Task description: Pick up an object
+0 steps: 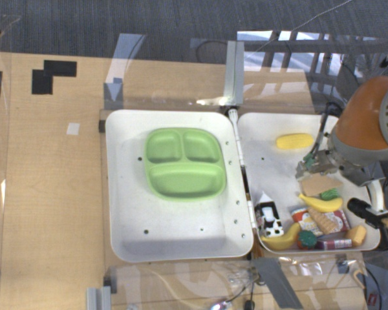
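The right bin [271, 173] holds a pile of toy foods. A yellow oval piece [295, 141] lies alone near its back. A tan bread slice [319, 185], a banana [321, 203], a black-and-white carton [267, 215], a yellow piece [281, 239] and a red packet [323, 223] crowd the front right corner. My gripper [308, 166] hangs low over the bin, just behind the bread slice and in front of the yellow oval piece. The wrist hides what is beneath it.
The left bin [126, 225] carries a green divided plate [183, 162] at its middle. A metal divider [240, 166] runs between the bins. The orange-banded arm [368, 124] covers the right bin's far right side.
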